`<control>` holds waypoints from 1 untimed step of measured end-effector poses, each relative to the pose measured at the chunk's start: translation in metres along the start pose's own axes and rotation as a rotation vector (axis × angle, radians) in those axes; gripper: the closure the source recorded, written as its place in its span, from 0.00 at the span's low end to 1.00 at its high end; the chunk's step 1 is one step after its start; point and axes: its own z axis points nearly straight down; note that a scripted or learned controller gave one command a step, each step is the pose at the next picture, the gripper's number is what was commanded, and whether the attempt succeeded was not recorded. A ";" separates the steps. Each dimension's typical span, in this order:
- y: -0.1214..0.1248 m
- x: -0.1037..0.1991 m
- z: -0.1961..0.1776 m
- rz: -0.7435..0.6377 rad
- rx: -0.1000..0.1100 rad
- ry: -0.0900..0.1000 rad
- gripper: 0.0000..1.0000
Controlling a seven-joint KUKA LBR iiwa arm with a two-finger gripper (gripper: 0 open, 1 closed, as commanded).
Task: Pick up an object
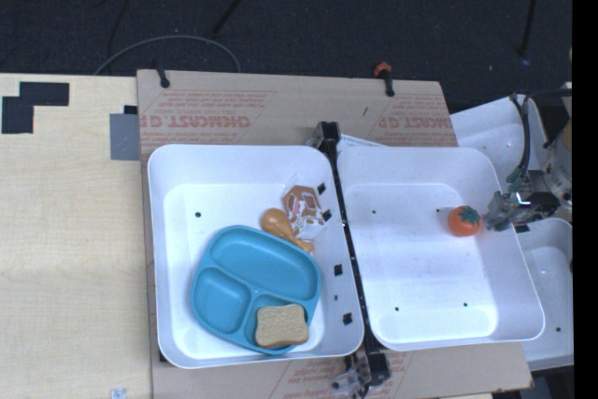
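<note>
A small orange-red toy tomato [463, 220] with a green top lies in the right bin [439, 313], close to its right wall. My gripper [509, 209] hangs at that wall, just right of the tomato and almost touching it. In the left bin [177, 192] a blue divided plate [245, 280] carries a slice of toast [281, 325] in its front corner. Behind the plate lie a tan drumstick [280, 224] and a brown pretzel-like item in clear wrap [304, 204].
A black divider [344, 248] runs between the two bins. Brown cardboard [280, 112] lies under them, with a clamp [383, 72] at its back edge. White sheeting and cables [523, 135] sit by the arm at the right.
</note>
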 end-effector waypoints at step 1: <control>0.008 0.046 0.009 -0.002 0.006 0.004 1.00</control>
